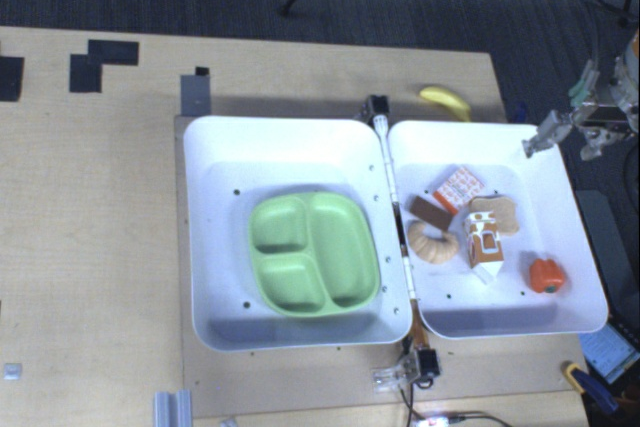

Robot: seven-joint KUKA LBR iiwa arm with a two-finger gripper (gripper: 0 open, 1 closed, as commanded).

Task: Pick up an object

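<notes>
— Two bins (290,140): what's in the left one?
— A green tray (313,252), bare floor all round it.
— And right?
— Food items (470,225) clustered mid-bin, margins free. The gripper (565,130) hovers over its far right rim, fingers apart, holding nothing.

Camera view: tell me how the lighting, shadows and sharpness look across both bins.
Camera view: lighting is soft and even, with no harsh glare on the white bins; a faint shadow lies along the near inner wall of each; the green tray reads clearly, the small items such as the orange object are slightly soft, and the gripper at the right edge is blurry.
</notes>
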